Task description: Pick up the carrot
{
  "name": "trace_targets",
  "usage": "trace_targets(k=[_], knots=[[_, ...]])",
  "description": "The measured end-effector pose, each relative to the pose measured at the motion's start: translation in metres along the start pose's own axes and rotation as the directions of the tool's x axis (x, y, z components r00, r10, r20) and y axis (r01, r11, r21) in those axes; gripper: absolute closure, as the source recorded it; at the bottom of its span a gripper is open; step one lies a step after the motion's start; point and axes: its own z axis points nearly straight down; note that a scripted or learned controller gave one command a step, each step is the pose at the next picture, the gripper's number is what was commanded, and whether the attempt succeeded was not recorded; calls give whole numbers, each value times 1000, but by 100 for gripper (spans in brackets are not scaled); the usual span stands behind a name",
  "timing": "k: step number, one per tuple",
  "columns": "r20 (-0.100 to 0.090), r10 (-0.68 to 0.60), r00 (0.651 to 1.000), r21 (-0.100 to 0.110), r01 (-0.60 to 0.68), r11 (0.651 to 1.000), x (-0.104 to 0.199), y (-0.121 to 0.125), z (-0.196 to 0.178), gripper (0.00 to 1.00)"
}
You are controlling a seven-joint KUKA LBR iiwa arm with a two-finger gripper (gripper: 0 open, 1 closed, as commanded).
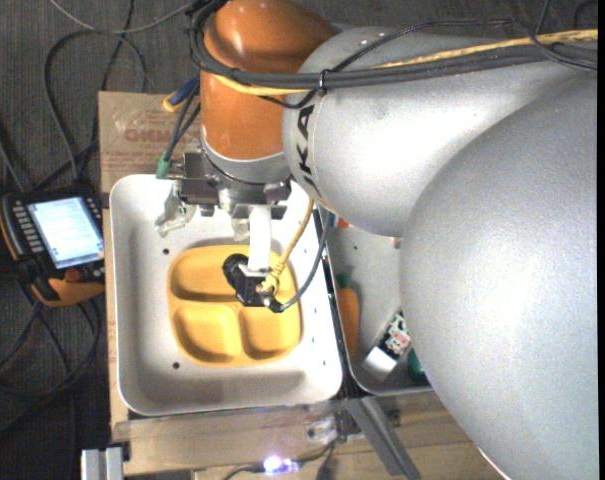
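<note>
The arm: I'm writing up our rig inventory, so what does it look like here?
The arm has bulky, rounded, glossy grey shells, a smooth orange band above the wrist, and black lettering on the grey. Black cables and a yellow cable run along it.

A yellow divided tray lies in the left white bin.

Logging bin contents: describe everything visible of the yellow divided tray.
The yellow tray looks like smooth plastic, round-cornered, with raised ridges dividing it into three compartments, one long and two smaller. It lies flat on the floor of the left white bin, roughly centred, and its upper right is partly hidden.
</note>
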Motion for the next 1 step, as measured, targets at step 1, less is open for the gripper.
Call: trace_targets(k=[1], knots=[[-1,-276,961,-2,276,961,-3,-73,-60,0]])
